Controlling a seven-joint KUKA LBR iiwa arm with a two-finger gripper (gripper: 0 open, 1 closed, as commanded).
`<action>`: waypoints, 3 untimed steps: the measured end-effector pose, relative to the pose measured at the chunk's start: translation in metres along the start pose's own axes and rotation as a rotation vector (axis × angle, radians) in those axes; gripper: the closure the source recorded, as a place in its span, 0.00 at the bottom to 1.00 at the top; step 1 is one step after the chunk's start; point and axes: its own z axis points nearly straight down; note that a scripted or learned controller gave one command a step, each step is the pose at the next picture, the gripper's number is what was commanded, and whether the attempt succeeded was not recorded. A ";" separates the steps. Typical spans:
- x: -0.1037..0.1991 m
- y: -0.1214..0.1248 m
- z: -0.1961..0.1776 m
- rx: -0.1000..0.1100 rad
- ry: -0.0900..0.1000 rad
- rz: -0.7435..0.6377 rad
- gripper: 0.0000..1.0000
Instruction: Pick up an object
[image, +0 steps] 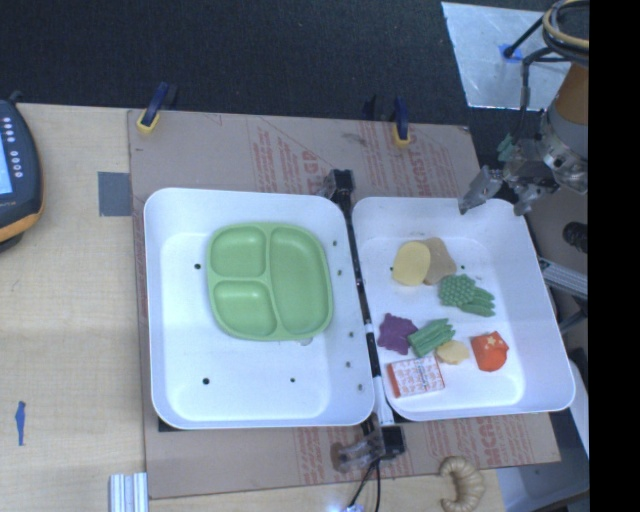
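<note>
left bin (170, 300) carries a green divided plate (270, 280) lying flat near its middle, likely a drop spot for later. right bin (530, 300) has all the pickable stuff bunched together: yellow piece (411, 263) touching a tan piece (437, 258), green bumpy veg (466, 294) just below, purple piece (397, 332) beside a green pod (431, 337), small yellow chunk (452, 352), red piece (490, 351), red-white card (415, 377) at the front. pincer (495, 190) hangs over the right bin's far right corner, apart from every item, nothing between its fingers; cannot tell if open or closed. pick not yet started, i judge
</note>
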 end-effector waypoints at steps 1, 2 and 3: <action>-0.009 -0.059 0.058 0.010 0.002 0.001 0.00; -0.005 -0.074 0.141 -0.012 -0.009 -0.002 0.00; -0.004 -0.076 0.132 -0.001 -0.002 -0.001 1.00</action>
